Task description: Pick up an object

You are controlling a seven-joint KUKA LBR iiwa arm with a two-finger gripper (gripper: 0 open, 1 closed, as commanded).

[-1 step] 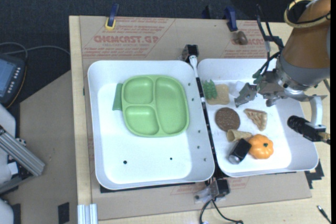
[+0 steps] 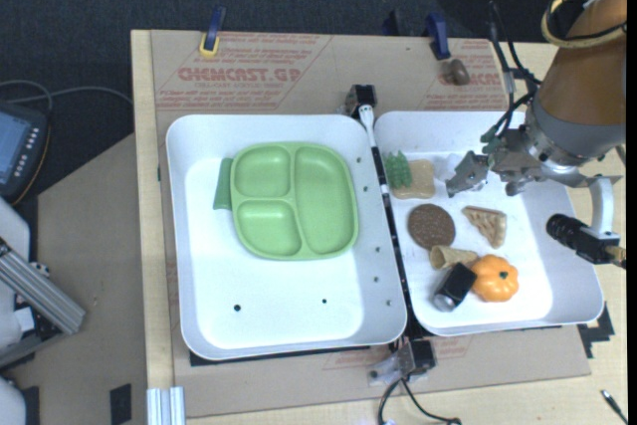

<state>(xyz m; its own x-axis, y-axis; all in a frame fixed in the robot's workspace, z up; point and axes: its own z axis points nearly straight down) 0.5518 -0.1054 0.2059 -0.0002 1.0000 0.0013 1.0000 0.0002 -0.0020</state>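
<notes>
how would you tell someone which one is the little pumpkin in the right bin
Start at the right white bin, the one that does not hold the green divided plate. Go to its near edge, where a small cluster sits below the brown round cookie. The pumpkin is the only bright orange thing there, rounded with a green stem, touching a black block on its left.

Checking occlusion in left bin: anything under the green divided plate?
A darker green flat piece pokes out from under the left edge of the green divided plate. How far it reaches beneath is hidden. The plate's three compartments look bare.
</notes>
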